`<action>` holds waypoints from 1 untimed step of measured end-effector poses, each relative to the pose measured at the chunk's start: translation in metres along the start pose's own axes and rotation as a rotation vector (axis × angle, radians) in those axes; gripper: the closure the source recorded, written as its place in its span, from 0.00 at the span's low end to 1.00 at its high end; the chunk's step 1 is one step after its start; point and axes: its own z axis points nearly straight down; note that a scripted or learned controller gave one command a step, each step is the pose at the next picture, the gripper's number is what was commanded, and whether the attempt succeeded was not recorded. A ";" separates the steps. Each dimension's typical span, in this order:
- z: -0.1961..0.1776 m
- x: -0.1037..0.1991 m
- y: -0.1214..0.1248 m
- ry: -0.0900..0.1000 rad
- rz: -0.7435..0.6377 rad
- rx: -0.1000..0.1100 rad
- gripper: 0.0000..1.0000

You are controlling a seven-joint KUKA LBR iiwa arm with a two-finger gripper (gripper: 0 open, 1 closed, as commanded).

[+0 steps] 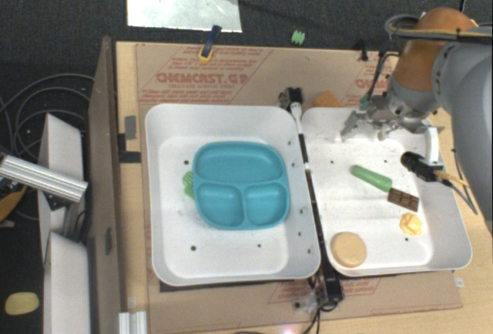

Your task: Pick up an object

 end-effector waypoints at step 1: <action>0.012 0.001 -0.050 0.003 0.008 0.010 0.00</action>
